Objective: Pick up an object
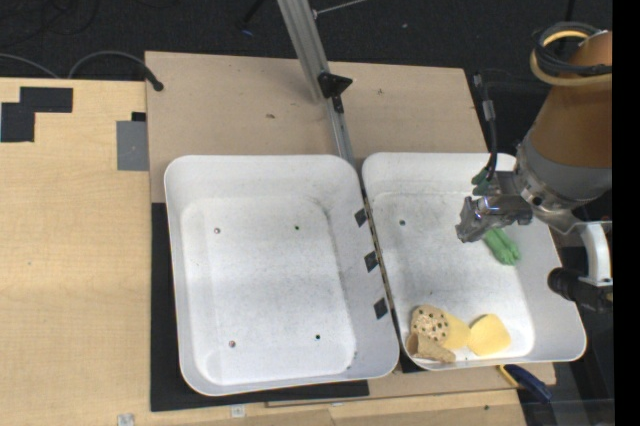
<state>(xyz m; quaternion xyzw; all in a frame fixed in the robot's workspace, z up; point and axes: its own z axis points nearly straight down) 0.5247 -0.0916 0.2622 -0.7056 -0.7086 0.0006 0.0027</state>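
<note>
In the right bin (430, 214), my gripper (478, 220) hangs over the right-hand side. A green object (503, 245) lies on the bin floor directly below and to the right of the fingertips, touching or nearly touching them. I cannot tell whether it is between the fingers. At the bin's front edge lie a speckled tan cookie-like piece (430, 326) and a yellow piece (488, 336), side by side.
The left bin (260, 274) sits beside the right one, joined by black clips along the shared rim. A slanted metal rail (300, 24) rises behind the bins. The arm's orange and grey body (575, 124) fills the right side.
</note>
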